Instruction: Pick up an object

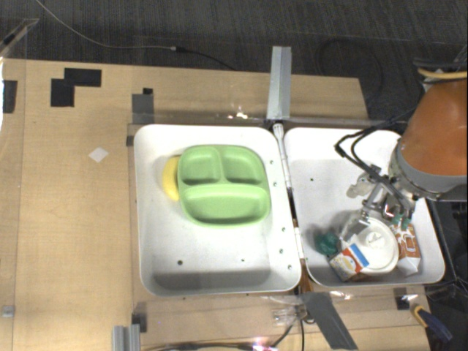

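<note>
My gripper point(368, 218) hangs low in the right bin point(322, 174), over its near right corner. Right under it lies a white round lid-like object point(382, 247). Against that object's left side rests a small carton with blue and orange print point(349, 260), and a dark teal object point(327, 242) lies further left. An orange-printed packet point(408, 244) sits at the right wall. The gripper's body hides part of the white object. Nothing is visibly held.
In the left bin point(212, 269) a green divided plate point(221, 183) lies at the back, with a yellow object point(170, 178) poking out from under its left edge. The orange band of the arm point(439, 134) overhangs the right bin's right side. A metal divider post point(279, 86) stands behind the bins.
</note>
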`<state>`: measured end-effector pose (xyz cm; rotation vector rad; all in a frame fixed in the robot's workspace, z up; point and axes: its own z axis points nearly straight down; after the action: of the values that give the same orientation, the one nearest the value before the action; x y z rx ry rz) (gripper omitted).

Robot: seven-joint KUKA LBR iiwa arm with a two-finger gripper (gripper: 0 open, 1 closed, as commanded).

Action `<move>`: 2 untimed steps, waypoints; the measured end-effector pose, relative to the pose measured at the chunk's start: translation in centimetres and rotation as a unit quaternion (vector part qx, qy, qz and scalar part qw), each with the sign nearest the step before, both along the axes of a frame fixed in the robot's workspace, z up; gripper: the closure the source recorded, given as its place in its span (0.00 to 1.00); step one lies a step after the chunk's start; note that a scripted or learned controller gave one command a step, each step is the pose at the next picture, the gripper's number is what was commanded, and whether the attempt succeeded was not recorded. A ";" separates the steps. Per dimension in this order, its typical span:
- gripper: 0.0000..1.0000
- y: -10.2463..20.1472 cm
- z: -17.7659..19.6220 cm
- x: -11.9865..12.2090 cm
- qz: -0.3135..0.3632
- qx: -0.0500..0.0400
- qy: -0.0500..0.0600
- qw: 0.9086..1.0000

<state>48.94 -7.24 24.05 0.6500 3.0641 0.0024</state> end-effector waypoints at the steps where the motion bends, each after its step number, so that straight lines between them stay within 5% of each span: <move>1: 0.00 2.0 1.9 0.0 0.021 0.000 -0.001 1.000; 2: 0.00 -4.2 -13.1 3.7 0.162 -0.001 0.002 0.987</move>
<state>52.65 -11.44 10.98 0.1446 3.1325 0.0013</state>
